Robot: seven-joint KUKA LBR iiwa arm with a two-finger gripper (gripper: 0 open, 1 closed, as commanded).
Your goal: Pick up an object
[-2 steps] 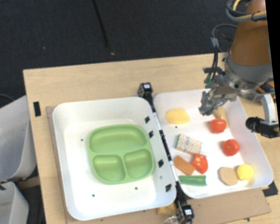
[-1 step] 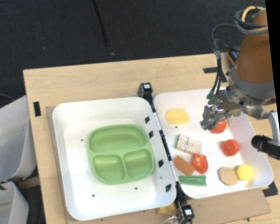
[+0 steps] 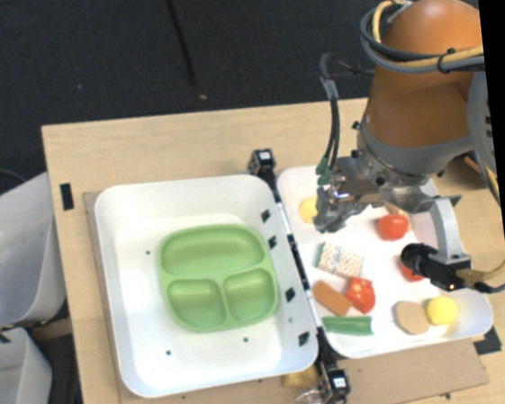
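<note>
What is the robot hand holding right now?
Cannot be told. The gripper hangs over the right bin near a yellow toy, but nothing shows between its fingers.

No readable text, labels, brands or numbers on anything.

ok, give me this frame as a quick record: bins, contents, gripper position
left bin: holds a green divided plate
right bin: holds small play-food items
items: red tomato, yellow piece, patterned white packet, orange sausage, red piece, green bean, tan cookie, yellow ball
gripper: low over the right bin's upper left, beside the yellow piece
grasp: finger state unclear
</note>
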